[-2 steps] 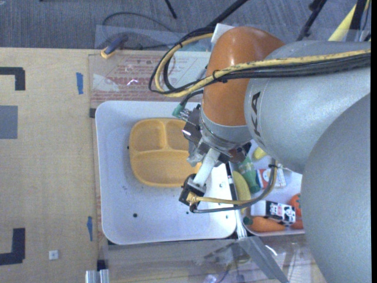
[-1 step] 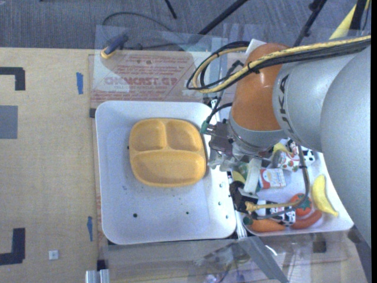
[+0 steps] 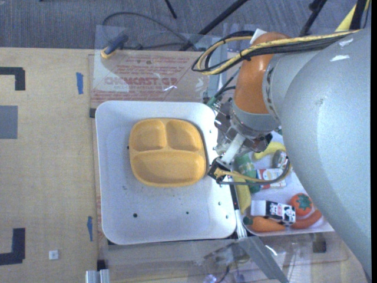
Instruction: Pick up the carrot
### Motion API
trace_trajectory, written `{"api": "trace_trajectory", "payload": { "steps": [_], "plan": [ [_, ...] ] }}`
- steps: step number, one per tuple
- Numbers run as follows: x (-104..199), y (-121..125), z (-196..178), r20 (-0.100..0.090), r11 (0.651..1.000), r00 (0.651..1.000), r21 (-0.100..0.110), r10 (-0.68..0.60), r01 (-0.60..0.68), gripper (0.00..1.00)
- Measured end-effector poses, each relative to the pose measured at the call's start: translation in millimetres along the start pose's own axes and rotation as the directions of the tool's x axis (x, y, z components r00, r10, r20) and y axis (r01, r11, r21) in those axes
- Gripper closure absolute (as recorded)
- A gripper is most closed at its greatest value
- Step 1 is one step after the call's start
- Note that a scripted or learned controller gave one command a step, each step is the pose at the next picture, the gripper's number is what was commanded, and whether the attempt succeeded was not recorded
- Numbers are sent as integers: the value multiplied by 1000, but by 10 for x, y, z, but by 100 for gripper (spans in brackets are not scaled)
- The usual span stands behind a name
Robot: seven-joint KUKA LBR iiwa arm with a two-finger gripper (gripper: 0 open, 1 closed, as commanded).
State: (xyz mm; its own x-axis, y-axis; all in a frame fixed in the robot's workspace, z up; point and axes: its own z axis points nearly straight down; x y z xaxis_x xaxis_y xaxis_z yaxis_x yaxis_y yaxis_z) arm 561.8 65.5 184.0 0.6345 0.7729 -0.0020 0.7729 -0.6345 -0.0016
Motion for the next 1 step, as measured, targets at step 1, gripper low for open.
{"api": "trace_trajectory", "payload": {
  "steps": [1],
  "plan": [
    [635,441,-7,-1,997,997,0,-79,79,100]
  ]
}}
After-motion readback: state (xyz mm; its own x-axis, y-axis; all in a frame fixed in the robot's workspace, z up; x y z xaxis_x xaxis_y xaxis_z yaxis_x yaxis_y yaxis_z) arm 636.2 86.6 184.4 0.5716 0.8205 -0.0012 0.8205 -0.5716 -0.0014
